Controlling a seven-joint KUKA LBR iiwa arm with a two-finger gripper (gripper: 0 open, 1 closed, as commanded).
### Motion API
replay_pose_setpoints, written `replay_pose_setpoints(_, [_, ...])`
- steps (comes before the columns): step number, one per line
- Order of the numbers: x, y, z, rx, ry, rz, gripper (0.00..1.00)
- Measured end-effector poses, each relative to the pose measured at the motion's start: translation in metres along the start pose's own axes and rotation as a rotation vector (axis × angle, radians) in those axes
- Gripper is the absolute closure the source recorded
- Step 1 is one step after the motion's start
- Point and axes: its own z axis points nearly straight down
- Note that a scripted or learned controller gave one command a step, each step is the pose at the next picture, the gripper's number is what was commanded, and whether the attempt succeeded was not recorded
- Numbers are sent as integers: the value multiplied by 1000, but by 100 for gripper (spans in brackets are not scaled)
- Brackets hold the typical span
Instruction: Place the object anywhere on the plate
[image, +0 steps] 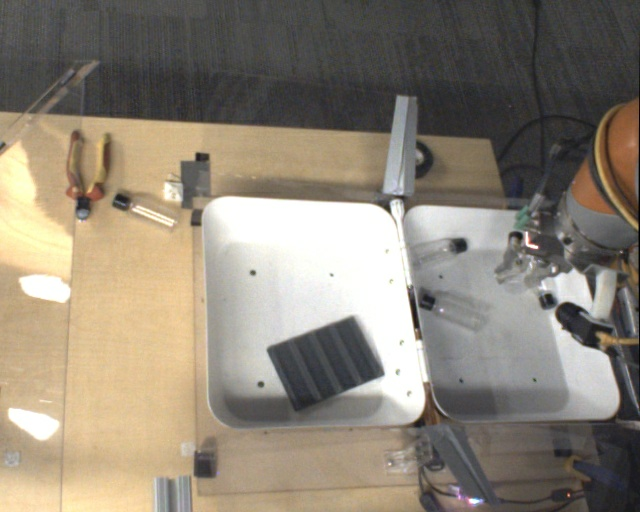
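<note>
Item 1, bench (120, 330): you have pliers (87, 168) with red and yellow handles at the far left, and just right of them a small clear tube with a black cap (143, 209), lying loose on the wood.

Item 2, left bin (300, 240): you will find a dark ribbed plate (326, 362) lying flat in its near half, turned askew, its long axis running from near-left to far-right. This is the target surface.

Item 3, right bin (500, 380): two clear vials lie in its far-left part. The farther vial (440, 247) has its black cap toward the right, long axis nearly left to right. The nearer vial (450, 307) has its black cap toward the left, long axis sloping from far-left to near-right. Either may be the task's object; you cannot settle which from here. Both are well apart from the plate, with the bin walls between.

Item 4, gripper (528, 262): it stands over the far-right part of the right bin, right of both vials and touching neither. You cannot tell how its fingers are set; nothing is seen held.

Hazards, as a judgement: clear round vials are hard to locate and likely to roll or slip if pinched off their axis. A grasp along the length rather than across it could skid off. On the ribbed, tilted-looking plate a released vial might roll clear.
</note>
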Motion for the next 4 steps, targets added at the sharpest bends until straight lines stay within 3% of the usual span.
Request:
replay_pose_setpoints(1, [74, 52, 14, 4, 0, 29, 100])
replay_pose_setpoints(2, [148, 63, -8, 5, -1, 36, 100])
replay_pose_setpoints(3, [222, 46, 4, 3, 2, -337, 100])
replay_pose_setpoints(4, [293, 19, 40, 5, 1, -124, 100])
